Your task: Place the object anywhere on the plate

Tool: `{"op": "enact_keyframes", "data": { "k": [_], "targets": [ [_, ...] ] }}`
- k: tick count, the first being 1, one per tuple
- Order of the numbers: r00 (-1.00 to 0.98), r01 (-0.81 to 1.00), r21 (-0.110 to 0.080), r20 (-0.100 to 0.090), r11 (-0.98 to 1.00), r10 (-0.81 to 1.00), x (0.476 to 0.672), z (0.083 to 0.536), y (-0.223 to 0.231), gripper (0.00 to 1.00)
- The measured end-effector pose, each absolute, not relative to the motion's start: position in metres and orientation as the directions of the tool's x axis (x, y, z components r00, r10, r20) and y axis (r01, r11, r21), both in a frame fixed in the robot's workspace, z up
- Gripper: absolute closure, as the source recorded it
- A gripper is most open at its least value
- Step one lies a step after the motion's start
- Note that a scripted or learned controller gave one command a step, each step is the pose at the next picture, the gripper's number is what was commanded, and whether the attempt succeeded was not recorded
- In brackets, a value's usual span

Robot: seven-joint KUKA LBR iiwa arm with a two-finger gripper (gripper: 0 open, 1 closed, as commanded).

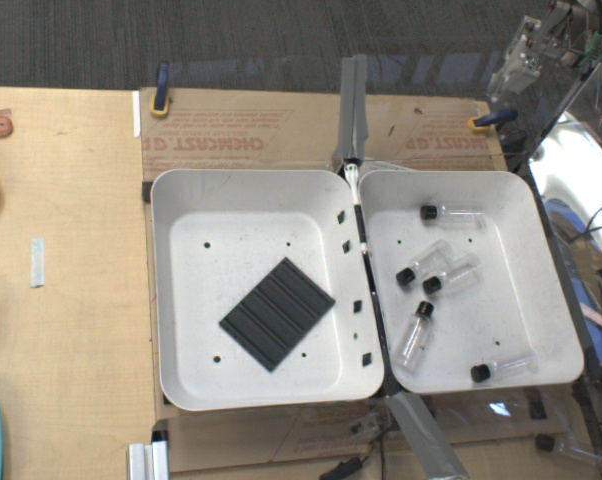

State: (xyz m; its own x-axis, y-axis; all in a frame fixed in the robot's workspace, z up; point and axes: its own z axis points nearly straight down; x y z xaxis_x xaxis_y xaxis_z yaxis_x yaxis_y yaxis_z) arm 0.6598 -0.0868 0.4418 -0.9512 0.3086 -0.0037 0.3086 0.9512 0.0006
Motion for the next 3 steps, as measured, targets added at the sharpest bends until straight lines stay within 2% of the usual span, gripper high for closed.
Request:
{"op": "enact_keyframes", "data": {
  "k": [1,2,3],
  "targets": [
    [-0.950,0.313,0.002,-0.007,0.950,0.313,0.661,0.451,-0.088,1.00],
    [-0.972,-0.234,0.001,-0.003,0.972,-0.234,0.638,0.442,-0.019,1.00],
    [-0.437,-0.899,0.001,-0.003,0.437,-0.899,0.622,0.441,0.022,1.00]
  ]
}}
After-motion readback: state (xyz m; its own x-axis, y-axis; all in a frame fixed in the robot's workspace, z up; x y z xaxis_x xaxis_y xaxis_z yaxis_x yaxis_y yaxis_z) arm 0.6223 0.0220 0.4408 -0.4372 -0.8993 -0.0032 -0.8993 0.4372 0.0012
